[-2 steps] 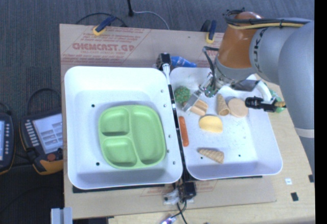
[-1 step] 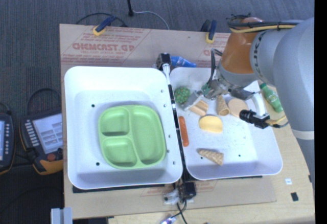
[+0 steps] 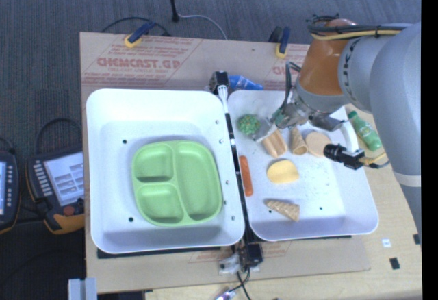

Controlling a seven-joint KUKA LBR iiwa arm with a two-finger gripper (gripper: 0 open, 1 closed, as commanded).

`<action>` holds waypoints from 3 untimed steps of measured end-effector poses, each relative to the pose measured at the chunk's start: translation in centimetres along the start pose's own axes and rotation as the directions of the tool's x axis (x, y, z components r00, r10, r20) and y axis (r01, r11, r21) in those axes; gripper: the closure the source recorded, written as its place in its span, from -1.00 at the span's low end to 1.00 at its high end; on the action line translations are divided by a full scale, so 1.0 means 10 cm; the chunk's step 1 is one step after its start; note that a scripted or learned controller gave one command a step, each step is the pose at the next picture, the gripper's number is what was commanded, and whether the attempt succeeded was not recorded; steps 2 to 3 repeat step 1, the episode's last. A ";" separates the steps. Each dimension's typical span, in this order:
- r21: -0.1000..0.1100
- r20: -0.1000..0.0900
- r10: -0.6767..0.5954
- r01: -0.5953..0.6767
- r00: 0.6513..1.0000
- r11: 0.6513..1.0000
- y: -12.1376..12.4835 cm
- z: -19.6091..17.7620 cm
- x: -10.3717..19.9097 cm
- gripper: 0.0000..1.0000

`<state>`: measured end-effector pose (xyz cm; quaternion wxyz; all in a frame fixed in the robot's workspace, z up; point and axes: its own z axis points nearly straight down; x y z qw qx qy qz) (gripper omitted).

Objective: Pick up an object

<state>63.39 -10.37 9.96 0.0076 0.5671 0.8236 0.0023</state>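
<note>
I can't tell how my gripper [image 3: 286,116] is set; it's low near the right bin's [image 3: 342,220] back edge, over the tan pieces [image 3: 275,143] (likely targets), beside the broccoli [image 3: 248,125]. Tray [image 3: 178,182] fills the left bin [image 3: 113,110].

Two white bins [image 3: 109,155], one green tray [image 3: 176,182], about seven food items [image 3: 282,171]

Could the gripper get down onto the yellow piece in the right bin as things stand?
Probably yes. The yellow piece lies apart from its neighbours in the right bin with nothing over it, and the gripper sits just up-frame of it.
</note>
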 end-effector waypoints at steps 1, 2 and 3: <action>0.015 -0.004 0.328 -0.327 0.945 0.945 -0.12 -0.85 0.32 1.00; 0.015 -0.004 0.328 -0.327 0.945 0.945 -0.12 -0.85 0.32 1.00; 0.015 -0.004 0.328 -0.327 0.945 0.945 -0.12 -0.85 0.32 1.00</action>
